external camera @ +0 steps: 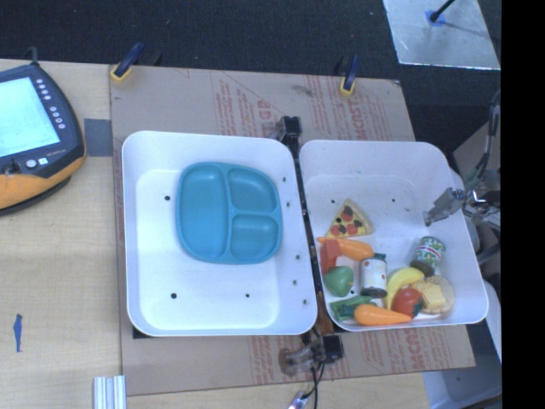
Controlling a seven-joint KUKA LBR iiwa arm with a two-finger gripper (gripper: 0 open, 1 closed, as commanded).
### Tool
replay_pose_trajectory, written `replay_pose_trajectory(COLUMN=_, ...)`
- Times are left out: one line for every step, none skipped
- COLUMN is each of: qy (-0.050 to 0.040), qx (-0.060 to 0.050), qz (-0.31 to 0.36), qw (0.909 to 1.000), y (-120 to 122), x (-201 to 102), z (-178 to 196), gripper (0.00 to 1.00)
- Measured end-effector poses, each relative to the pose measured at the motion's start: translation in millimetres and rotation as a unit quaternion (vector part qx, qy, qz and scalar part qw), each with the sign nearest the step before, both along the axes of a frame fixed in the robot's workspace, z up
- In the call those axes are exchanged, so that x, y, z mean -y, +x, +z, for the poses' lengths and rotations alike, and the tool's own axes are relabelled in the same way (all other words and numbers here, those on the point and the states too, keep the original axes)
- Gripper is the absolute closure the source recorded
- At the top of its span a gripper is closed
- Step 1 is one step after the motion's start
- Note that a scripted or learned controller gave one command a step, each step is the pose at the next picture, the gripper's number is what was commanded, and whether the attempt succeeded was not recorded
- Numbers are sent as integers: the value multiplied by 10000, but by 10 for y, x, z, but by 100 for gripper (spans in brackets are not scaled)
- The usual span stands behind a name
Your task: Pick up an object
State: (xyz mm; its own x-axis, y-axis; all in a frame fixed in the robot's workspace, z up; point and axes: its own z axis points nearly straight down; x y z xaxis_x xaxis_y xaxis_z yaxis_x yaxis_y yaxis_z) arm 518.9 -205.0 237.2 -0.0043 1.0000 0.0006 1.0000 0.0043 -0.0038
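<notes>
The right white bin [383, 156] holds a heap of toy food along its near side. There is a pizza slice [350, 221], an orange carrot [351, 248], a green pepper [339, 280], a small white and red can [372, 273], a green-labelled can [429, 253], a yellow banana [404, 278], a red tomato [407, 301] and a second carrot [381, 315]. My gripper [444, 204] is low at the bin's right rim, above and to the right of the green-labelled can, with nothing seen in it. A blue divided plate [228, 213] lies in the left bin [149, 296].
A teach pendant [34, 135] with an orange edge lies on the bench at far left. Clamps [126, 62] [348, 77] pin the cardboard sheet at the back. A metal bracket [289, 129] joins the bins at the far seam.
</notes>
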Motion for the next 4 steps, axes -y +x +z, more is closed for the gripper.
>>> replay_pose_trajectory(qy=0, qx=-8, qz=9, qw=10000, y=146, x=62, z=-1463, gripper=0)
replay_pose_trajectory(qy=4, qx=-11, qz=16, qw=10000, y=271, x=-421, z=-1458, gripper=0)
replay_pose_trajectory(qy=0, qx=9, qz=-6, qw=10000, y=821, x=-276, z=-1450, gripper=0)
replay_pose_trajectory(qy=5, qx=11, qz=-3, qw=10000, y=1295, x=-578, z=-1447, gripper=0)
